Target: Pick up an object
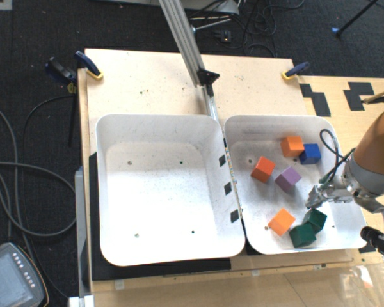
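Observation:
The right bin (256,133) holds several small blocks. An orange block (292,146) and a blue block (310,153) sit together near its back. A darker orange block (264,169) and a purple block (287,179) lie in the middle. Another orange block (281,222) and two dark green blocks (303,235) (317,219) lie near the front. My gripper (317,199) reaches in from the right and hangs low just above the rear green block, right of the purple one. No block shows between its fingers.
The left bin (115,139) stands beside the right one, with a shared ridge between them. A slanted metal pole (182,31) rises behind the bins. Clamps sit at the bench's back corners. A black cable (329,147) loops over the right bin's far right.

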You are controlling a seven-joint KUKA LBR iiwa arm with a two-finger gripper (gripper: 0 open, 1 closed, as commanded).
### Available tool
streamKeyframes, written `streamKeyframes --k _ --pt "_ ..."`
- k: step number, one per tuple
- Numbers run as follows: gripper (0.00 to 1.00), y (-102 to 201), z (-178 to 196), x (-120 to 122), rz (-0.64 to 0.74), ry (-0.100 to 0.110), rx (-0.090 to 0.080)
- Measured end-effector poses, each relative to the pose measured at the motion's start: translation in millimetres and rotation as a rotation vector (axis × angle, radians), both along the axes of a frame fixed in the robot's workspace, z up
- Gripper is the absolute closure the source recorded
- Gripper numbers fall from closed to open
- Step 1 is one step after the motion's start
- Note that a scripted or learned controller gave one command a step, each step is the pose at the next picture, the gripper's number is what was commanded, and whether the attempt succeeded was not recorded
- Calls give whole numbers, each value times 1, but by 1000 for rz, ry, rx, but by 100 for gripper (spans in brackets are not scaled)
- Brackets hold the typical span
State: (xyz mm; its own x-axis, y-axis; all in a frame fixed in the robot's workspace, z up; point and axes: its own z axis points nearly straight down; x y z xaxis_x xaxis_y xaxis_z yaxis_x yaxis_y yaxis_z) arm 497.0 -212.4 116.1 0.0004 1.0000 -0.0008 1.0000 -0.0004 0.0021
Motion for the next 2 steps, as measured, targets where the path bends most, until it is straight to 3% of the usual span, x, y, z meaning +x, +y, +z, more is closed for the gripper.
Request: streamKeyframes --k 2 --pt "100 9 125 3 5 -6 -3"
